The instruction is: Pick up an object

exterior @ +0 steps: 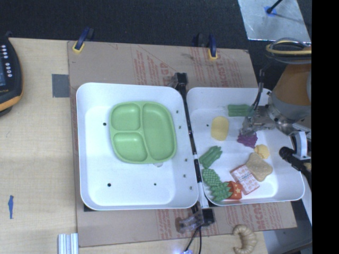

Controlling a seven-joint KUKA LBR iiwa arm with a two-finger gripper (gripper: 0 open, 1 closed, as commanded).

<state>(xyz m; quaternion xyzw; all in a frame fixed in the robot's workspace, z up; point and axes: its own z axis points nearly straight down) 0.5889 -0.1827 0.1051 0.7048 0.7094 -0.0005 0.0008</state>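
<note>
My gripper (251, 124) hangs low in the right bin (286, 194), at the end of the grey arm with its orange band (294, 86). It sits just above a small purple toy (247, 138) and right of a yellow block (220, 127). A dark green flat piece (238, 110) lies just left of the gripper's upper part. Nothing visibly hangs from the gripper.
Also in the right bin: a small yellow piece (261, 151), a bread slice (259, 167), a red-and-white packet (244, 178), green pods (210, 155), a knobbly green toy (213, 181) and a red piece (234, 190). The left bin (95, 184) holds a green divided plate (143, 131).
</note>
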